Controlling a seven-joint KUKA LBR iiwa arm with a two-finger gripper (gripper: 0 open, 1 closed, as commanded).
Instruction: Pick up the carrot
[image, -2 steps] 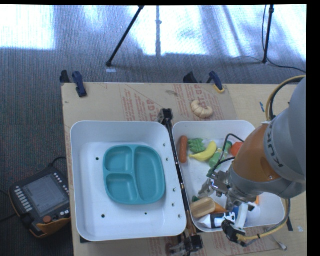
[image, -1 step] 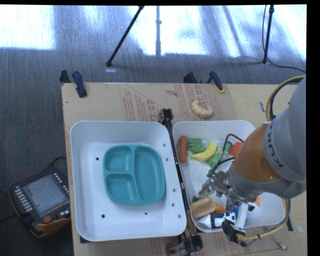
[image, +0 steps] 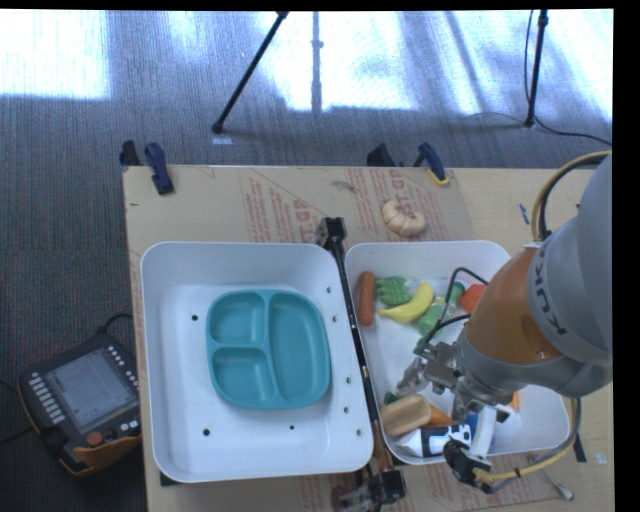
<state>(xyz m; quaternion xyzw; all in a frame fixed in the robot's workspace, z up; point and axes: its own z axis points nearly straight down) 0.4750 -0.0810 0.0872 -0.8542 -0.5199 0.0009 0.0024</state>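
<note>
An orange piece that looks like the carrot (image: 438, 414) lies in the near part of the right bin (image: 500, 250). It sits right beside a tan bread piece (image: 404, 413) and is partly hidden by the gripper. My gripper (image: 443, 392) hangs low over that spot, directly above the orange piece, with the orange-banded wrist (image: 505, 320) behind it. I cannot make out whether anything is between its tips. A longer red-orange sausage-like item (image: 367, 298) lies along the right bin's left wall, well away from the gripper.
The far part of the right bin holds a banana (image: 412, 305), green pieces (image: 392, 290) and a red-orange round item (image: 472, 296). A blue-and-white object (image: 450, 438) lies at its near wall. The left bin (image: 170, 290) holds a teal divided plate (image: 267, 347). A tan pastry (image: 404, 218) sits on the bench.
</note>
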